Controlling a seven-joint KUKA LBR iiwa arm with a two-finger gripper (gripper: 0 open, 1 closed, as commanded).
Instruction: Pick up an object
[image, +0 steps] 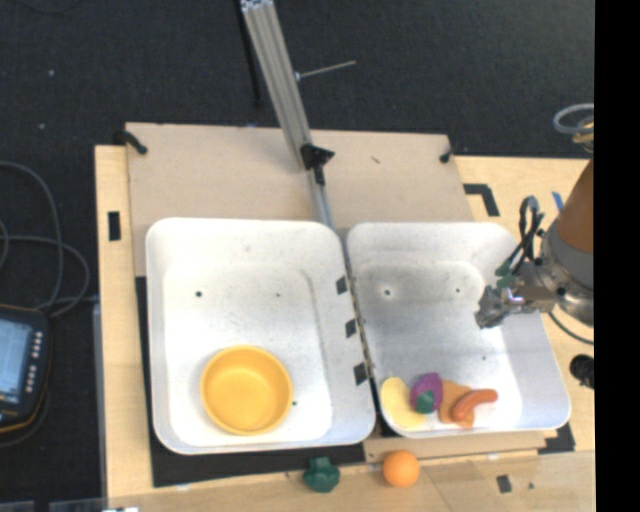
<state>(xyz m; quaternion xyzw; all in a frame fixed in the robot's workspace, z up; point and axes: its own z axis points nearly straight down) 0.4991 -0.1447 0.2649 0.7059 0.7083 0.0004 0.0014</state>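
Note:
The right bin (420, 300) holds a cluster of toy foods near its front edge: a pale yellow piece (396, 398), a purple piece with a green tip (427, 390), and an orange-red sausage-shaped piece (470, 402) on an orange wedge. A yellow bowl (246, 388) sits in the front of the left bin (200, 270). My gripper (493, 307) hangs over the right bin's right side, above and behind the food cluster. Nothing shows between its fingers.
An orange ball (400, 468) and a small green object (321, 475) lie on the bench in front of the bins. A metal post (290, 110) slants up from between the bins at the back. A pendant with cables lies at the far left.

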